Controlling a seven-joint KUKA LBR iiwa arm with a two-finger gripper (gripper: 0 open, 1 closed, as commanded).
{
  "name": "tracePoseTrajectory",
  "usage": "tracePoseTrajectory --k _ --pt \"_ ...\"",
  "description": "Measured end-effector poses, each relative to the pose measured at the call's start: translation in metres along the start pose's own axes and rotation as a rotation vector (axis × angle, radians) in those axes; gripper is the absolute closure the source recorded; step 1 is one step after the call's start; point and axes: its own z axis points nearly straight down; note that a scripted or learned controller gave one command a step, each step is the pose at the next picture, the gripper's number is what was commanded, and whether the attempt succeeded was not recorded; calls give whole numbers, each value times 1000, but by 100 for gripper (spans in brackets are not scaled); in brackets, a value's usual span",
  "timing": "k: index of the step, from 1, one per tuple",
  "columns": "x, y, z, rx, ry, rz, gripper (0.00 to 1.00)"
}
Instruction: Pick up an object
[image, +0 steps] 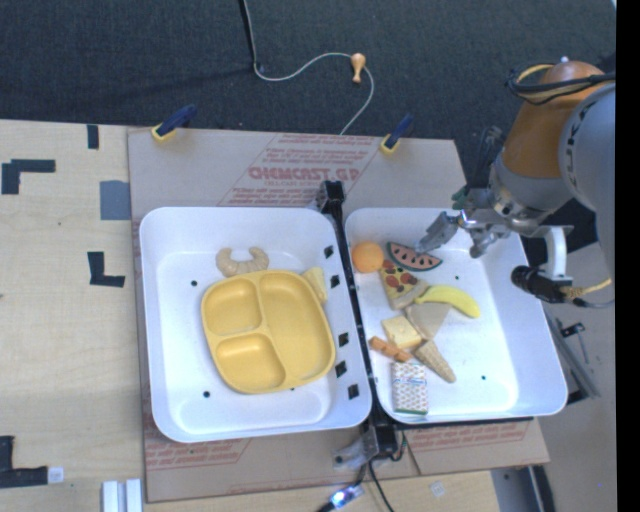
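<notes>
The right bin holds toy food: an orange, a watermelon slice, a pizza slice, a banana, pale wedges, a carrot stick and a small carton. My gripper hangs over the bin's far part, just right of the watermelon slice. It is open, its two fingers spread apart with nothing between them.
The left bin carries a yellow divided plate, a beige pretzel-shaped piece and a small yellow piece. A black divider runs between the bins. The arm reaches in from the upper right.
</notes>
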Motion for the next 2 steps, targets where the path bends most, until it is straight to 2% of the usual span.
tracePoseTrajectory --k 2 --pt "1 1 92 -5 -1 0 0"
